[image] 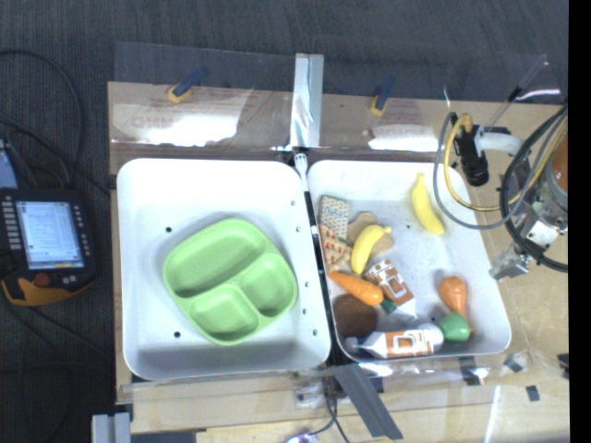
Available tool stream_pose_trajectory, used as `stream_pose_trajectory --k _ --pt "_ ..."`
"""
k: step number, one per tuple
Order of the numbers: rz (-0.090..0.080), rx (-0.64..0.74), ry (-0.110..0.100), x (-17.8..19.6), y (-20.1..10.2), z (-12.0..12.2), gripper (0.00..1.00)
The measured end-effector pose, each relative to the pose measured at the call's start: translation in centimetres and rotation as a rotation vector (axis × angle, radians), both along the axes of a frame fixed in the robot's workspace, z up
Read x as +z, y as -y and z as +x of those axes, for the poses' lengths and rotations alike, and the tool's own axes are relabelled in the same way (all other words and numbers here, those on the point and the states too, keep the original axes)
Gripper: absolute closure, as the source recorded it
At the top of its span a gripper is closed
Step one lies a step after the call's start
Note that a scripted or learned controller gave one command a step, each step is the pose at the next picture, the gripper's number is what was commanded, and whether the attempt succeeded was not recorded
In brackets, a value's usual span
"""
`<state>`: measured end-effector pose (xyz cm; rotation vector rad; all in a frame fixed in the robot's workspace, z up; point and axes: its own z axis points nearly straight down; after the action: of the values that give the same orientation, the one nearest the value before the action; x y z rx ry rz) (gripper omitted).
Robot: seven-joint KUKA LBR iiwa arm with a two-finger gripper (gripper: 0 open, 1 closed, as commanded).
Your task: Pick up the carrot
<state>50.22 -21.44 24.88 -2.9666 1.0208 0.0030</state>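
The gripper point(517, 258) hangs over the right bin's point(399, 179) rim at its 3 o'clock, its opening and any hold impossible to tell, while the carrot point(357, 288) lies well apart toward the bin's 8 o'clock, just under a banana point(369, 245).

A robotics lab: a wired teach pendant point(46, 238) lies on dark carpet point(277, 7), well apart from the jaws, across a wooden table point(536, 340) bearing two white bins point(148, 210).
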Motion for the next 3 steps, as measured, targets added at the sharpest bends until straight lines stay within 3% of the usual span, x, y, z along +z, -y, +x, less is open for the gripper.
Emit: stream_pose_trajectory --k 1,2,3 --pt "-0.001 0.382 0.005 10.2 0.6 3.9 1.00" --pt "0.008 0.464 -0.005 -5.7 0.6 2.1 1.00" --pt "0.004 0.465 -0.002 -9.0 -0.3 -1.1 1.00"
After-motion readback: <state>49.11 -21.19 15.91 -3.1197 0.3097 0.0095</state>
